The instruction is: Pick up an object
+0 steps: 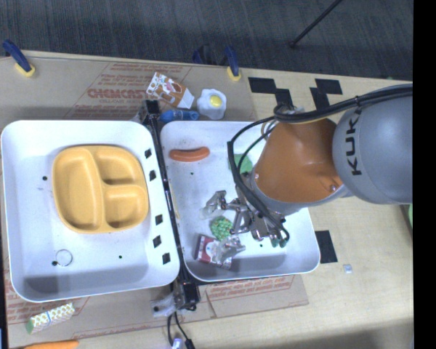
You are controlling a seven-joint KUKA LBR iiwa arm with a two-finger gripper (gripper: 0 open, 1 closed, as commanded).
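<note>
The hand (236,220) hangs low in the right bin (294,260), right over a green ball (220,228); whether its fingers are apart I cannot tell; a sausage (190,153) lies near the far wall

Clutter (219,227) beneath arm (perhaps touching)

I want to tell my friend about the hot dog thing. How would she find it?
Look at the right white bin, the one the grey and orange arm reaches into. Near its top edge lies the hot dog, flat and alone. It is long, thin and reddish orange, unlike the green ball and shiny bits lower down.
</note>
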